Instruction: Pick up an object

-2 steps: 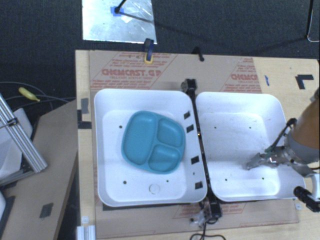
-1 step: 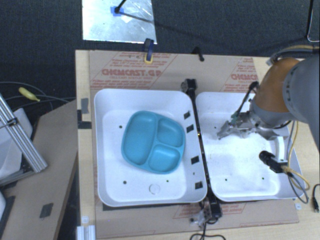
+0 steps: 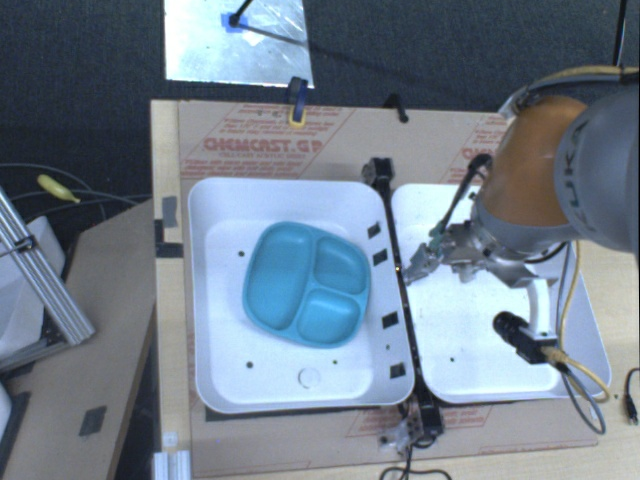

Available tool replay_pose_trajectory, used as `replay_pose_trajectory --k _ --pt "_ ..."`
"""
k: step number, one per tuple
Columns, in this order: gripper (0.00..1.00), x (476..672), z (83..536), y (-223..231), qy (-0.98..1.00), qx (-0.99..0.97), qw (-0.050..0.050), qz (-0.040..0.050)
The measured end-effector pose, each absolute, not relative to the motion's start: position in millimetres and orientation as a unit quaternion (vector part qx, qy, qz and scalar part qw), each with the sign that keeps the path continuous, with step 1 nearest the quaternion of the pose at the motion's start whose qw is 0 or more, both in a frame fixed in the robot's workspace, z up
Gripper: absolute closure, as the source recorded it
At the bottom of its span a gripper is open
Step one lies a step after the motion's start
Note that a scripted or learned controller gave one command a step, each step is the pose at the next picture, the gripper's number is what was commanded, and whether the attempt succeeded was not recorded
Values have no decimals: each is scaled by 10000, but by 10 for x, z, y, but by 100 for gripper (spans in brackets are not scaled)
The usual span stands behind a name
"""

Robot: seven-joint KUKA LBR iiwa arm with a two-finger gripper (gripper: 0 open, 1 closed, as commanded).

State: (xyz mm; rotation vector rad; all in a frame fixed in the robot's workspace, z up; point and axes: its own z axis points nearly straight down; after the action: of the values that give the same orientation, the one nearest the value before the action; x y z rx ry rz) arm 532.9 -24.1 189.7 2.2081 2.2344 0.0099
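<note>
A blue divided plate with three compartments lies flat in the middle of the left white bin. My gripper hangs low over the left part of the right white bin, close to the divider between the two bins. It is to the right of the plate and apart from it. The arm's orange band and grey wrist cover the upper right part of that bin.
A black clamp strip runs along the seam between the bins. A black connector with yellow cable hangs from the arm over the right bin. Cardboard lies under the bins, with a metal sheet behind.
</note>
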Motion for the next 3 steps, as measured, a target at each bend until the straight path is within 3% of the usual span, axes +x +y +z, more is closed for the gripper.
replay_pose_trajectory --k 1,2,3 --pt "0 5446 2307 621 7118 7023 10 35" --pt "0 5667 4115 442 7087 7054 72 84" --pt "0 5159 3942 570 7090 7052 -5 2"
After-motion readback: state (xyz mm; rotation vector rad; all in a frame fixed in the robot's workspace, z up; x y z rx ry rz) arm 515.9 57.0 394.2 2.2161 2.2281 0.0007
